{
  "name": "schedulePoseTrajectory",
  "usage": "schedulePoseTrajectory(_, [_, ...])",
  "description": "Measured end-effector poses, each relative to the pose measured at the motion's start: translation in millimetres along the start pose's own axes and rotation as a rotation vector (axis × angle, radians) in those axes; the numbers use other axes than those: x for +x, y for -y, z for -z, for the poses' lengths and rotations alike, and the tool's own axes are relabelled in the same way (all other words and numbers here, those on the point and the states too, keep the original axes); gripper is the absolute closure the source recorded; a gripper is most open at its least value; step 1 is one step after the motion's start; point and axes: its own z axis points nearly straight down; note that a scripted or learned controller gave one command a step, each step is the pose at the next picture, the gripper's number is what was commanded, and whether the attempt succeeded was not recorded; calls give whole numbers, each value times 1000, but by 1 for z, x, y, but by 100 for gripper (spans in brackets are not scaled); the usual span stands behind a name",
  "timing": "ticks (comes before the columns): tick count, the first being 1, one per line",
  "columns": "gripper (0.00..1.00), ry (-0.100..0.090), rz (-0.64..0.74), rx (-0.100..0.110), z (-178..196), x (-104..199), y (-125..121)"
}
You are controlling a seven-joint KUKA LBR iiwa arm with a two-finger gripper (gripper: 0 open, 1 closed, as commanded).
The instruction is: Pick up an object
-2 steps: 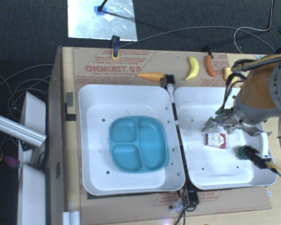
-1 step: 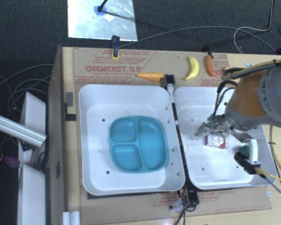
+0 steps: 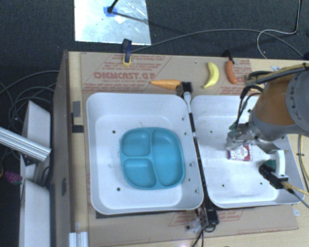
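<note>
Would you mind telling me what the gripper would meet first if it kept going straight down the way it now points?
Most likely the small red and white packet lying in the right bin, right below the gripper; the height between them is unclear.

A blue divided plate (image 3: 152,157) lies in the left bin (image 3: 100,117); on the bench (image 3: 144,71) behind the bins rest a carrot (image 3: 165,84), a banana (image 3: 212,75) and a sausage (image 3: 230,72)

The gripper (image 3: 236,138) sits under the arm's (image 3: 286,104) wrist, so its fingertips are hidden. Just below it, a small red-and-white packet (image 3: 240,153) has its top edge covered, its print too small to read. To the right the arm is cut by the picture's edge.
</note>
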Motion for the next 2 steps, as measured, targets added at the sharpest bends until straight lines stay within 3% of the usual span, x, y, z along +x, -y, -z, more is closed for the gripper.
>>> schedulePoseTrajectory(1, [100, -2, -2, 14, 69, -67, 13])
schedulePoseTrajectory(2, [0, -5, -1, 17, 67, -64, 13])
